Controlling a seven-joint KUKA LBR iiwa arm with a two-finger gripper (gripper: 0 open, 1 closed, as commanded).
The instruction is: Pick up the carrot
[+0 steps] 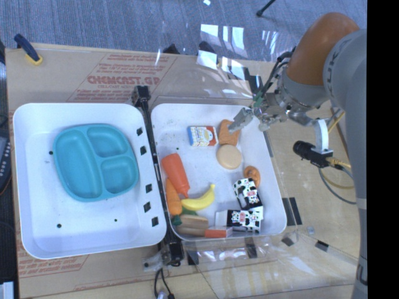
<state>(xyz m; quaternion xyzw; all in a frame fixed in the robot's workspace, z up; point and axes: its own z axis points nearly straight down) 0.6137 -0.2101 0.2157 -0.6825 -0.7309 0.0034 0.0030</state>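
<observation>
The carrot point(176, 174), orange and tapered, lies near the left wall of the right bin point(269, 167), pointing from upper left to lower right. A shorter orange piece point(173, 200) sits just below it, touching the banana point(199, 199). My gripper point(239, 121) hangs over the bin's upper right part, beside a brown toast-like piece point(226, 135). It is well apart from the carrot, up and to the right of it. Nothing shows in its grasp.
The right bin also holds a small carton point(201, 136), a round beige biscuit point(229, 157), a pretzel point(252, 174), two cow-patterned boxes point(247, 192) and a bread piece point(192, 224). In the left bin point(25, 185) lies a blue divided plate point(96, 161).
</observation>
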